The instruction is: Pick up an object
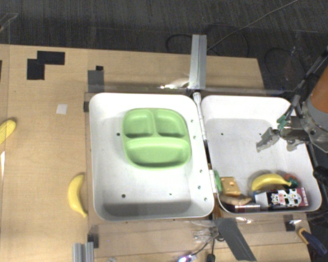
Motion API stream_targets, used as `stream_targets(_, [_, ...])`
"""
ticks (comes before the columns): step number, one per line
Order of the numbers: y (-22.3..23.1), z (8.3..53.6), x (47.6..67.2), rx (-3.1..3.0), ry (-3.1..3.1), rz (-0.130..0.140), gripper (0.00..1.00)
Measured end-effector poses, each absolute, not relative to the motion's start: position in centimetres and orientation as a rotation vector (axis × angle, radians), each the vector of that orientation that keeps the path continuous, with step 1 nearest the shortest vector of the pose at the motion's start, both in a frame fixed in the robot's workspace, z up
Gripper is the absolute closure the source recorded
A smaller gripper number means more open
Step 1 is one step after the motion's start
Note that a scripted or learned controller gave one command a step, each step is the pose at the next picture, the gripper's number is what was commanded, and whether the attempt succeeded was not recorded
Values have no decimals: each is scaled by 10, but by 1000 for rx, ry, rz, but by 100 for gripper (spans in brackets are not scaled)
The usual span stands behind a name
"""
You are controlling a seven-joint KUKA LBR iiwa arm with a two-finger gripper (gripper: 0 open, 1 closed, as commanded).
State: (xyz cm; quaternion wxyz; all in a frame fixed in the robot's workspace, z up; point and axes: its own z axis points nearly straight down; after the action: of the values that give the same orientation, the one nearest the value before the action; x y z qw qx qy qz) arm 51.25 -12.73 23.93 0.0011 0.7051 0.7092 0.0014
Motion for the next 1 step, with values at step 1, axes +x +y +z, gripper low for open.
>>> stream_targets(1, [-118,123,488,2209,2231,3,0])
